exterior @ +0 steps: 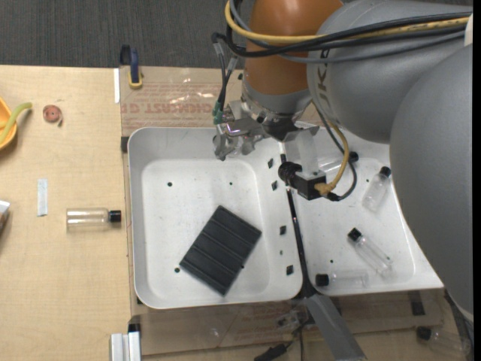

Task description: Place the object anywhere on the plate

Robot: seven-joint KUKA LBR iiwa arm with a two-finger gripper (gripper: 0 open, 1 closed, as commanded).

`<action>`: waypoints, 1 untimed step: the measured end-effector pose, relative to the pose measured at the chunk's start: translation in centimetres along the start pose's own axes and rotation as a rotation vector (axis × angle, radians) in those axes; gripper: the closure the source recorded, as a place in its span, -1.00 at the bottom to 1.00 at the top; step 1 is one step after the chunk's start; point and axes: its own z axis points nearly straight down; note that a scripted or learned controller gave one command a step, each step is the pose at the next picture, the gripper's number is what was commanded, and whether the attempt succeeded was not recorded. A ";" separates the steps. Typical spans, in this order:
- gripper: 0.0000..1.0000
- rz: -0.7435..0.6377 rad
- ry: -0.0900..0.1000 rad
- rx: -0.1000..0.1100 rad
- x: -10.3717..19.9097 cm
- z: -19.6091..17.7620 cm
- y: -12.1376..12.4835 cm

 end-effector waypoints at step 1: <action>1.00 -0.217 -0.001 -0.003 1.4 -6.1 6.3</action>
